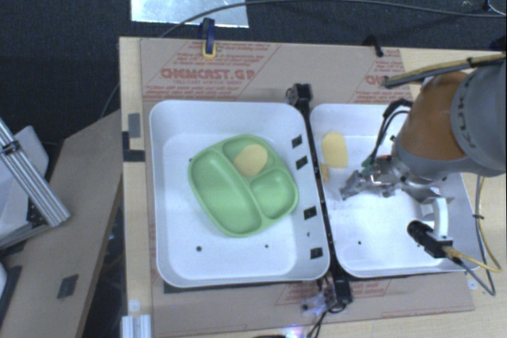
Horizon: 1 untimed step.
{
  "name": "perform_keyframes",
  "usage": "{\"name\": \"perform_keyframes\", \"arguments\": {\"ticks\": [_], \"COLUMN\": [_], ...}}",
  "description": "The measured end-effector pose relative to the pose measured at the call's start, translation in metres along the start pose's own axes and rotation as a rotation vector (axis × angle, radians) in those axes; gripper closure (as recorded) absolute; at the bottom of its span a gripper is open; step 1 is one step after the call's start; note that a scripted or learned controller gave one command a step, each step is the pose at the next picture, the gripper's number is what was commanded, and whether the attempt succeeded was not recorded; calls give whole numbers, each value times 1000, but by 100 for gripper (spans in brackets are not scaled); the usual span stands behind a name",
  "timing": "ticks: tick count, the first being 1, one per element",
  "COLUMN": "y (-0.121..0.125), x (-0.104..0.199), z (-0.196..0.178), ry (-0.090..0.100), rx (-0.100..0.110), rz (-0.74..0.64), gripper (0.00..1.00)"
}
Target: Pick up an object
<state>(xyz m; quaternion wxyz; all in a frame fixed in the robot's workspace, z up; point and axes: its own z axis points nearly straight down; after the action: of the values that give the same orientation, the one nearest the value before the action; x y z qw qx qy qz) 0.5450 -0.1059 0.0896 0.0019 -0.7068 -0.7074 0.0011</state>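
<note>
While the gripper hovers low in the right bin, its fingers look spread and pinch nothing. A yellow piece lies just beyond the gripper, against the divider-side wall. For a clean grasp, the fingers should straddle this piece, clear of the wall, before closing. Left of the gripper, a green tray carries another yellow piece.

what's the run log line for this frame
arm: over right bin | claw: low, beside yellow piece, nothing visibly held | left bin: green plate with yellow piece
</note>
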Motion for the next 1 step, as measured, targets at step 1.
{"name": "perform_keyframes", "arguments": {"ticks": [1], "y": [2], "x": [0], "z": [-14], "ry": [-2], "rx": [-7], "rz": [0], "gripper": [100]}}
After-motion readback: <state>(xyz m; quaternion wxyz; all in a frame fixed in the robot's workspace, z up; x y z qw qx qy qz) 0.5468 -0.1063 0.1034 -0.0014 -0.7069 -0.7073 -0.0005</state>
